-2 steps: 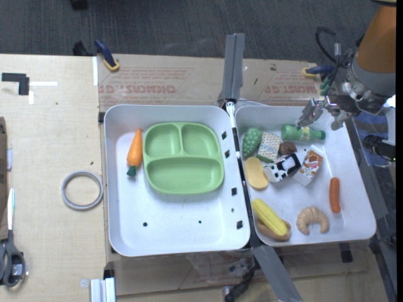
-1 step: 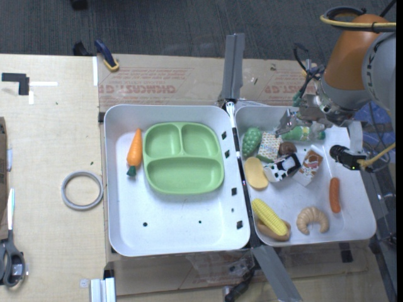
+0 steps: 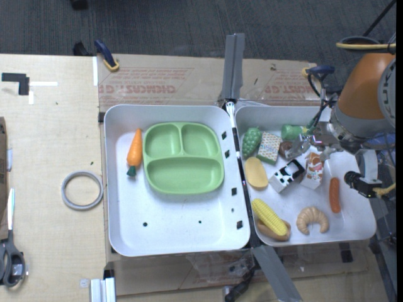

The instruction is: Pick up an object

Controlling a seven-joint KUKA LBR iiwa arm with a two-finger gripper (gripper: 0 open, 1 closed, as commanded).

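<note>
The two-finger gripper is hovering at the right bin's back edge over the small white carton; can't tell its grip, so I'd be centering before descending.

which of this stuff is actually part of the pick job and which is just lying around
Part of the job:
gripper, over the right bin
toys in that bin: corn cob, croissant, red sausage, small carton, black-and-white block, yellow piece, green bumpy piece

Just lying about:
tape ring
scissors
blue clamp
</note>
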